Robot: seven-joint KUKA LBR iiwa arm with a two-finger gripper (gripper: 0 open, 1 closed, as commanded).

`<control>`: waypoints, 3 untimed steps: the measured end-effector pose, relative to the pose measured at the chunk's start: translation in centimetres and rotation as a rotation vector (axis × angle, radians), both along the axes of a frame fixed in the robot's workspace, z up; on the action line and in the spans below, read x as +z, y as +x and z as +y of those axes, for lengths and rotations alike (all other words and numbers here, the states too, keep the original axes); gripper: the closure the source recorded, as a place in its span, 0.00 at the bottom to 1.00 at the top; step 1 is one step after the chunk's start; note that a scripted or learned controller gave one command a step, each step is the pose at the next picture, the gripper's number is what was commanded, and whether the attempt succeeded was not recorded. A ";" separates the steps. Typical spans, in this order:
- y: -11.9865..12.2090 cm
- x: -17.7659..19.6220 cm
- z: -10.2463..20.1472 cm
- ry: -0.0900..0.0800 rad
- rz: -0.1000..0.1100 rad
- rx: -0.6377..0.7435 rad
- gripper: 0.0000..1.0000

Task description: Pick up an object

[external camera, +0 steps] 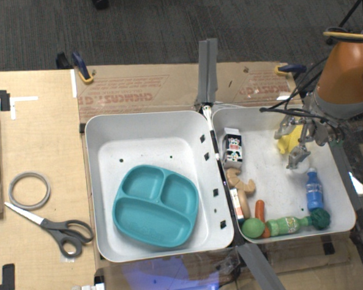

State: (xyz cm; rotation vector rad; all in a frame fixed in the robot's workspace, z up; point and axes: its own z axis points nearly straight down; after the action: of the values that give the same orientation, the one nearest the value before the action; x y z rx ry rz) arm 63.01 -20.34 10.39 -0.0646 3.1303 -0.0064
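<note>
Bench (38, 101), two white bins (100, 177), scissors (55, 227), tape roll (29, 189)

Yellow object (287, 142) in right bin's (262, 115) upper part

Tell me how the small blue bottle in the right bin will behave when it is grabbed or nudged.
The blue bottle lies on its side against the right bin's wall, so a nudge would probably roll it. It looks like smooth plastic, likely light and somewhat slippery. The green toy at its end may block sliding.
</note>
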 end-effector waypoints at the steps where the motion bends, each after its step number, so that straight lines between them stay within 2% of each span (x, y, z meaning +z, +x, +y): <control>1: 0.4 -1.1 -1.2 0.002 0.005 0.003 0.00; 2: 0.6 0.0 -1.1 0.000 0.000 0.004 1.00; 3: 0.6 0.0 -1.1 0.000 0.000 0.004 0.00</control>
State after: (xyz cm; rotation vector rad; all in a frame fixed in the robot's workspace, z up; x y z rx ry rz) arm 63.60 -21.48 10.42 -0.0702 3.1298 -0.0059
